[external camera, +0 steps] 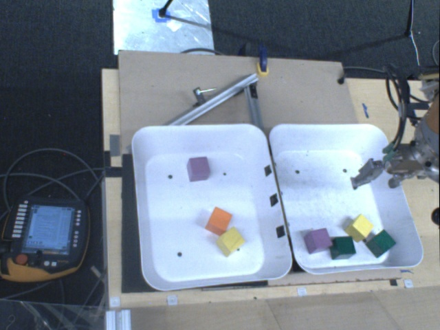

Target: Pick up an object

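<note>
Over on the floor to the left sits the teach pendant, its screen lit, cables looping round it. On the bench, the left bin carries three cubes: a purple cube alone toward the far edge, and nearer the front an orange cube with a yellow cube just beside it, corner to corner. A metal rod lies slantwise on the board behind that bin. The right bin has its cubes bunched along the front edge toward the right corner: a second purple cube, a dark green cube touching it, a second yellow cube just behind, and another green cube nearest the corner. The arm comes in low over the right bin's right rim, wrist roughly level, and the gripper points leftward over the bin's bare middle, well apart from the cubes; how its pincer stands I cannot tell from here, but nothing sits in it.
</note>
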`<state>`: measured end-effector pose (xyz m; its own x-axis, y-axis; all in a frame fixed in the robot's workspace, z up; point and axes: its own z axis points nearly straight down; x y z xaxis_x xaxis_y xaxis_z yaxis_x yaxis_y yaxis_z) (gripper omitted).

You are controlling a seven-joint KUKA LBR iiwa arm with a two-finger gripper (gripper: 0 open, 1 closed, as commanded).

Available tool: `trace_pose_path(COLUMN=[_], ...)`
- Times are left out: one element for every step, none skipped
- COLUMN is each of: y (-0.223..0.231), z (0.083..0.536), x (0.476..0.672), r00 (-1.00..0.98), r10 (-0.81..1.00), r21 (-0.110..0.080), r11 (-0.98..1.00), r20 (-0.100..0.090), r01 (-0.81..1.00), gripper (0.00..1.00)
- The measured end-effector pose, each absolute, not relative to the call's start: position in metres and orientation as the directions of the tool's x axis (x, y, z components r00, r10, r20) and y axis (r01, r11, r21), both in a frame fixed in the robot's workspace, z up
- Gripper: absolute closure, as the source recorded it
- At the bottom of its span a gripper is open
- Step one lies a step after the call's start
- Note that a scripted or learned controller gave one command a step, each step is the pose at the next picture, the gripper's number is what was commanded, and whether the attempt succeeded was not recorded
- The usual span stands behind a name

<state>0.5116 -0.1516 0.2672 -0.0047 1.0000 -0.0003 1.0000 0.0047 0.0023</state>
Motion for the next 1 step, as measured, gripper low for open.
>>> trace_pose_path(y=[-0.1516], z=[0.2673], x=[0.5116], r00=[-0.004], r10=[1.000], r21=[0.003], r11=[0.004], r20=[0.000], r01=[1.000], gripper=[0.00])
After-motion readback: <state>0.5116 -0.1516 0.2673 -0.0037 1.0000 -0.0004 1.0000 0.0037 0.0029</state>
